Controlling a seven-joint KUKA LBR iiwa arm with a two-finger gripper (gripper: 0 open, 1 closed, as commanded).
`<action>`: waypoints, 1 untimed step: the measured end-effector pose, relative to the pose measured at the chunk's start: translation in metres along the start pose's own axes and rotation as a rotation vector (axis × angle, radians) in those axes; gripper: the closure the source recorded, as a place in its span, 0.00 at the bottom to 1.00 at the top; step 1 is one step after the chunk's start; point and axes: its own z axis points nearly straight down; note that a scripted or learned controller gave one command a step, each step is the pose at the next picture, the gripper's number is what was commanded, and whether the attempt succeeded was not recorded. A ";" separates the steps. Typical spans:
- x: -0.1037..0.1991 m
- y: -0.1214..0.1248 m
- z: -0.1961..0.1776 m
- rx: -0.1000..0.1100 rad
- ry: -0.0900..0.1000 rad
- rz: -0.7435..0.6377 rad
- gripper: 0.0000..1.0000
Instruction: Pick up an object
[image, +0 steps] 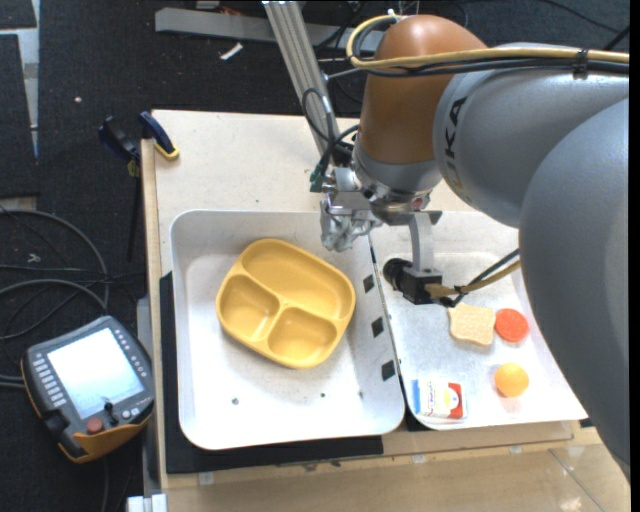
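Note:
A yellow three-compartment plate (287, 301) lies in the left bin (200, 400), slightly tilted toward the bin's centre. My gripper (338, 236) hangs over the far right corner of that bin, just beyond the plate's upper right rim, with nothing visibly between its fingers. In the right bin (430, 350) lie a tan toast slice (472, 325), a red round piece (512, 325), an orange ball (511, 379) and a small white packet with red and blue print (439, 399).
The grey arm with its orange band covers the far and right parts of the right bin. A teach pendant (88, 383) sits off the bench at the left. A blue and yellow clamp (150, 136) lies at the bench's far left corner.

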 end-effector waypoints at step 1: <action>-0.004 0.000 0.000 0.002 -0.002 0.005 0.00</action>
